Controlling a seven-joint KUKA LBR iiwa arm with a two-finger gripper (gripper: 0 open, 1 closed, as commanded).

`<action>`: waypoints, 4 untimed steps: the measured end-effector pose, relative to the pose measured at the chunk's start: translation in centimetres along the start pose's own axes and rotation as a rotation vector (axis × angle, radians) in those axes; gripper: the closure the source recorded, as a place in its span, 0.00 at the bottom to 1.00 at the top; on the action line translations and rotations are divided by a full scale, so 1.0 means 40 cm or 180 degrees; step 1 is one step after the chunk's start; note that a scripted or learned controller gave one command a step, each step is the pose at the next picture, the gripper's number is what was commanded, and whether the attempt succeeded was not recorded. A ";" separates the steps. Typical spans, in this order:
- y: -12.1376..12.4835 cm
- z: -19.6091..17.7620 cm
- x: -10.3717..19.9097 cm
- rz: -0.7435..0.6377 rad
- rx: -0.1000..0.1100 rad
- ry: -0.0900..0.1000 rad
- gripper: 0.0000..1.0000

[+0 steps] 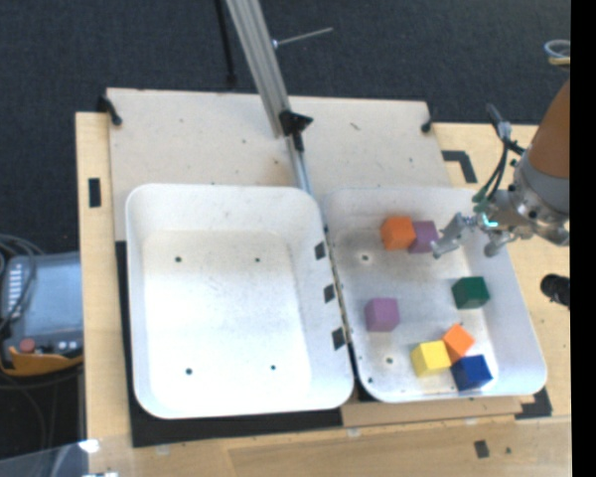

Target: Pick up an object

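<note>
Starting at your left, the shallow white plastic bin on the left (228, 296) has only dark specks on its floor, so nothing has been dropped there. Moving across the divide, the shallow white plastic bin on the right (363, 222) carries every candidate for the pick.

You will see a purple foam cube (381, 313) lying alone near its middle, then an orange foam cube (398, 232) touching a paler mauve cube (424, 236) near the far rim. Further right, a dark green cube (470, 291) sits by itself, and toward the near corner a yellow cube (430, 356), a smaller orange block (459, 340) and a blue cube (471, 371) huddle together, touching.

The two-finger gripper (472, 235) hangs above the far right part of that bin, its jaws spread apart with nothing between them; one fingertip lies just beside the mauve cube.

Judging from this, you are early in the task: no object is grasped or lifted. Closing on a cube and raising it remain to be done.
</note>
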State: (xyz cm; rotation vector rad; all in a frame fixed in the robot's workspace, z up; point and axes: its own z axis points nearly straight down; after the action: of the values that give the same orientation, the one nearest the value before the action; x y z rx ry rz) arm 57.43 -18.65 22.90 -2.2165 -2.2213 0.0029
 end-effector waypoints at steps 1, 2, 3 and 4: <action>0.002 -0.006 0.000 -0.0003 -0.0015 -0.0003 0.00; -0.015 0.112 -0.020 0.0013 0.0000 -0.0009 0.00; -0.022 0.261 -0.004 0.0013 -0.0004 0.0000 0.00; -0.015 0.325 -0.004 0.0018 -0.0030 -0.0006 0.00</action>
State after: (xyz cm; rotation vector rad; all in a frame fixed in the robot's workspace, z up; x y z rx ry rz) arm 56.77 -18.80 9.91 -2.2283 -2.2209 -0.0054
